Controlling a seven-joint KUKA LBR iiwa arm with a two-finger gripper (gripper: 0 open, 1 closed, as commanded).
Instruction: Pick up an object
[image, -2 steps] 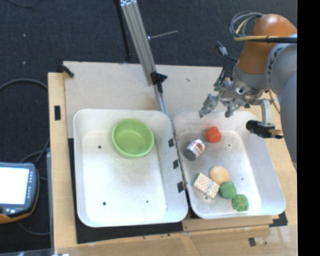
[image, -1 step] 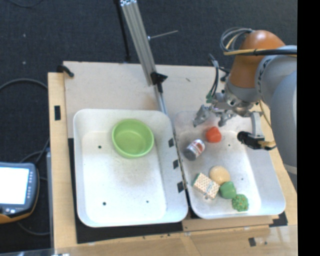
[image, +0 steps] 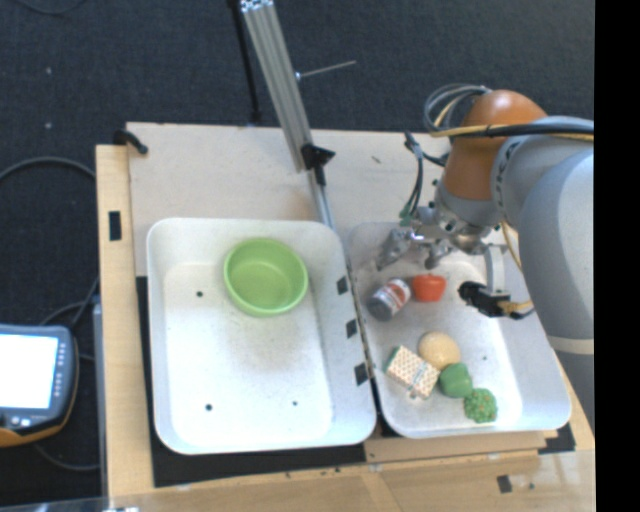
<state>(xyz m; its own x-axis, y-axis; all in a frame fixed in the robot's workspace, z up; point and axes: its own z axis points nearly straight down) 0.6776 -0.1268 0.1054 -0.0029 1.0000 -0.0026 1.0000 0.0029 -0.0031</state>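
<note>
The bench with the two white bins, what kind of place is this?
Most likely a robot lab. A grey robot arm reaches over the right bin, which holds small colourful things, and a handheld screen sits beside the bench.

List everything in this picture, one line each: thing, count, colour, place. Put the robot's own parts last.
left bin: 1, white, on the bench
right bin: 1, white, beside the left bin
bowl: 1, green, left bin, far half
can: 1, silver and red, right bin, by its left wall
small piece: 1, orange-red, just right of the can
round piece: 1, cream, mid right bin
box: 1, pale, patterned, near the cream piece
smooth piece: 1, green, beside the box
knobbly ball: 1, green, near corner
pole: 1, grey metal, behind the bins
screen: 1, left edge
arm: 1, grey and orange
hand: 1, over the can
</note>
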